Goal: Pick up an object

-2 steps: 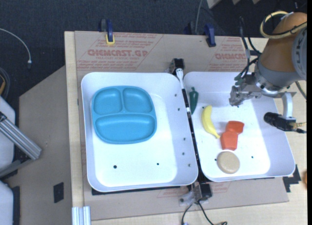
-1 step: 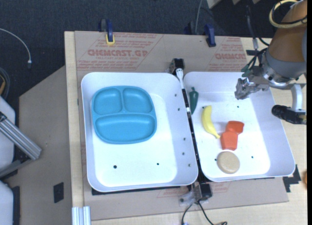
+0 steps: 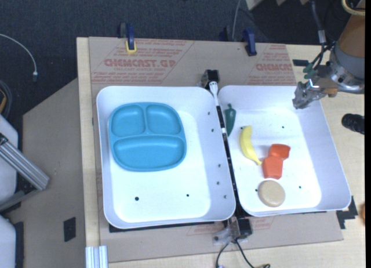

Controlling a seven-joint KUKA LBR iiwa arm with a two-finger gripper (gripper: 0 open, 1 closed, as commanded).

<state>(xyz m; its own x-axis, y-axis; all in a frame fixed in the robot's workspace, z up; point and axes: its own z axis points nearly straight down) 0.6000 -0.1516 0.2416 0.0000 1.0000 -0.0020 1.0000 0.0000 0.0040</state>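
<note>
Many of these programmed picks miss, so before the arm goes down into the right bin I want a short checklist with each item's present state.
1. End effector over the right bin: ok, it sits at the bin's far right corner.
2. End effector free of any object: ok, nothing shows beneath it.
3. Targets in the bin: ok, banana, orange block, tan round piece and green pepper.
4. Clearance around the banana: ok, it lies apart from the others.
5. Clearance around the orange block: not ok, it nearly touches the tan round piece.
6. Pepper access: not ok, it lies against the bin's left wall.
</note>
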